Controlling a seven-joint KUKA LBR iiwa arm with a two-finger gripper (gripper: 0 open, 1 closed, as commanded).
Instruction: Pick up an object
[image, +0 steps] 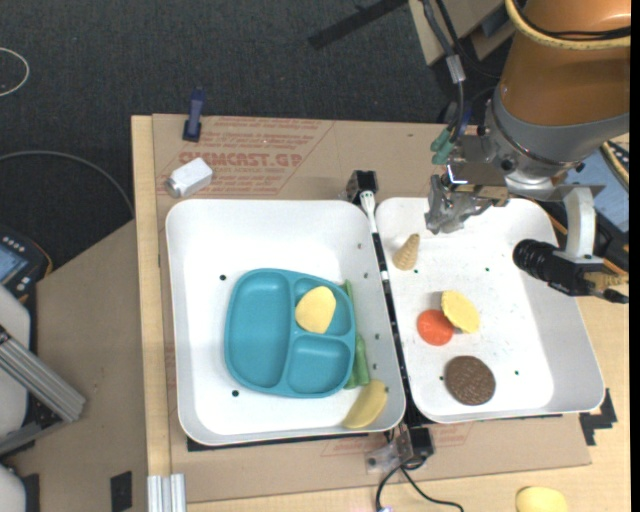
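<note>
Gripper (443, 222) hovers over right bin (560, 390) rear-left corner, can't tell jaw gap, nothing visibly held. Nearest target: ice-cream cone toy (406, 252), just fwd-left near bin wall. Prob light, rigid plastic, tapered so may slip; grab across wide end.

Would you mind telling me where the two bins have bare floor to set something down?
Left bin: bare floor along its far side, behind the blue tray, and a strip down its left wall. Right bin: bare on the right, beyond the brown cookie. Crowded: the middle, around the yellow piece and orange piece, and the far end, where the gripper hangs by the cone.
</note>
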